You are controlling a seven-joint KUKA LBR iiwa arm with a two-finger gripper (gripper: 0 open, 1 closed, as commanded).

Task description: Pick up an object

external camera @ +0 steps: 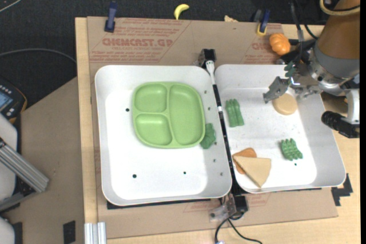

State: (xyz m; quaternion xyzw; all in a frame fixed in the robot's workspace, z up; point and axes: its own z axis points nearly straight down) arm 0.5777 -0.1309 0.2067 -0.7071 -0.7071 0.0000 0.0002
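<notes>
- Hovering at the back of the right shallow white bin (320,177): grey two-finger gripper (284,87), just above a round tan biscuit-like piece (285,106), likely the pick target.
- Whether anything sits in its grip: cannot tell.
- Loose in the same bin, seemingly as candidates: green ridged block (234,112), small green knobbly piece (291,149), tan wedge (255,170).
- In the left white bin (114,168): light green divided plastic tray (168,115).
- Printed in red on the brown board (137,37): "CHEMCAST GP", last letters uncertain.

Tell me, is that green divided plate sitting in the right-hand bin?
No, the green divided plate lies in the left bin.
</notes>
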